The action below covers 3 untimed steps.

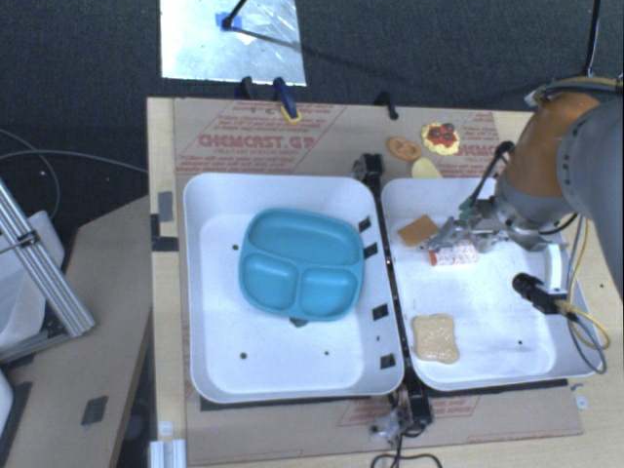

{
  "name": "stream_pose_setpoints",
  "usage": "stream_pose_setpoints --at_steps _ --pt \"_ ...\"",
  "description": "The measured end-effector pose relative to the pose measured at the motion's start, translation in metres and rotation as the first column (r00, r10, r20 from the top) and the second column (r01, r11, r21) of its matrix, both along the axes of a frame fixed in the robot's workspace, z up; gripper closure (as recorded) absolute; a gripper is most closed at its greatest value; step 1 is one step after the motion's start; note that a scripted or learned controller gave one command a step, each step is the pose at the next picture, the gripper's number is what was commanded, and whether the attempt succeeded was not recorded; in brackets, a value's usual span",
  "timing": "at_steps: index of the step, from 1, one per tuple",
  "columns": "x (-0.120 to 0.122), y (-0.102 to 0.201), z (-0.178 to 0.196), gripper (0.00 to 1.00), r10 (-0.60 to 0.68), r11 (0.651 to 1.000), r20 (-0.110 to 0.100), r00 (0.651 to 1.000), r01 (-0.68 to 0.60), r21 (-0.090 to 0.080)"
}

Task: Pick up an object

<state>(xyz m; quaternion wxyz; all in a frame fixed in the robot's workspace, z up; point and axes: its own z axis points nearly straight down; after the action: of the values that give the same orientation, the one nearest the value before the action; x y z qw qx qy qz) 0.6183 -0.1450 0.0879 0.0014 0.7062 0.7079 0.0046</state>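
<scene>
In the right bin [507, 359] lie three things: an orange-brown flat piece [417, 230] near the far left corner, a small red-and-white item [456, 256] just right of it, and a pale bread slice [435, 338] near the front left. My gripper [450, 240] hangs low over the bin, directly above the red-and-white item and close beside the orange-brown piece. Whether it touches either one is hidden by its own body. The grey arm with its orange band [546, 154] reaches in from the right.
A blue divided plate [300, 263] fills the middle of the left bin [219, 359]. Beyond the right bin, on the cardboard, sit a brown cookie-like toy [403, 148], a red-topped toy [441, 137] and a pale yellow piece [425, 169]. A black divider [382, 261] separates the bins.
</scene>
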Motion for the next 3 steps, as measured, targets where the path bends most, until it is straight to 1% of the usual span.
stream_pose_setpoints --at_steps 1,2,3 --pt "0.045 -0.059 0.004 0.00 -0.001 1.000 0.006 1.000 0.001 -0.005" --pt "0.047 -0.058 0.018 1.00 0.005 1.000 0.016 1.000 -0.004 -0.011" --pt "0.048 -0.060 0.004 1.00 0.003 1.000 0.010 1.000 -0.003 -0.008"
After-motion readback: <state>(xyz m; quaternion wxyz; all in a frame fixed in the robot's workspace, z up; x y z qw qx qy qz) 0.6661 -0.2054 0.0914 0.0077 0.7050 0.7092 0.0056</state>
